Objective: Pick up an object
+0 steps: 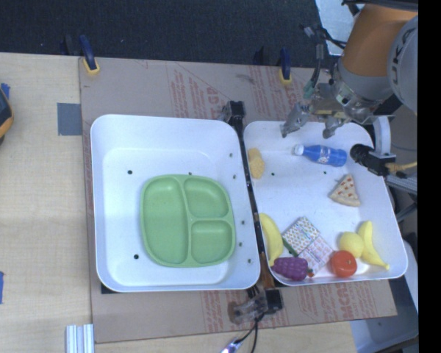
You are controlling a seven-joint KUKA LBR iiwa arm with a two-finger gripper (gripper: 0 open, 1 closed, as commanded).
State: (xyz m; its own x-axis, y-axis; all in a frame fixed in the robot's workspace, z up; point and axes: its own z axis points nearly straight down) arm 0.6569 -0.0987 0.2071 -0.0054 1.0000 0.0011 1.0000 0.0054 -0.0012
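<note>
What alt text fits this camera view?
The open end effector hovers above the right bin's far edge, near a blue bottle. That bin also holds a pizza slice, bananas and a tomato; the left bin holds a green divided plate.

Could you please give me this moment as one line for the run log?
gripper: open, nothing held | position: over far edge of right bin | nearest: bottle, lying flat | left bin: green tray

A pale wooden bench (29, 212) (cardboard sheet (169, 87) clamped on top) meets dark carpet (169, 9).
</note>
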